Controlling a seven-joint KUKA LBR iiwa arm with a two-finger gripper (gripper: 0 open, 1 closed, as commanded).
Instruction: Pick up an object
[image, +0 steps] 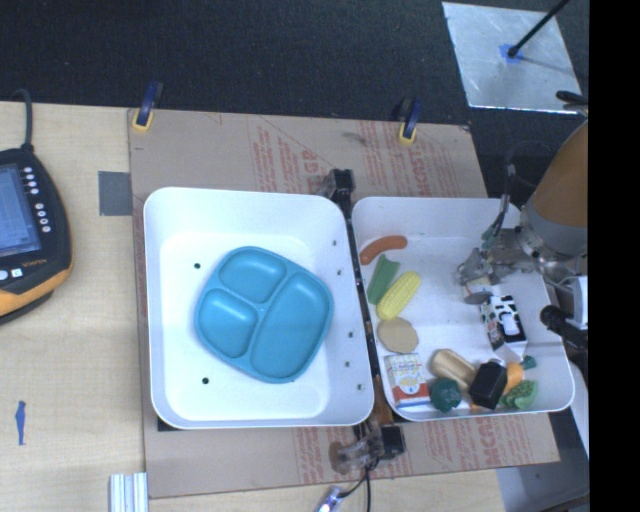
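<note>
White right bin (455, 215) holds the toys, and the gripper (487, 268) hangs above its right side, jaw state unclear, apparently approaching; next it must descend onto one, perhaps the cow (503, 320).

One camera sits fixed above the bench (80, 400), looking down at a slant on both white bins (170, 400) from moderate height. The arm (565, 190) enters from its right side.
</note>
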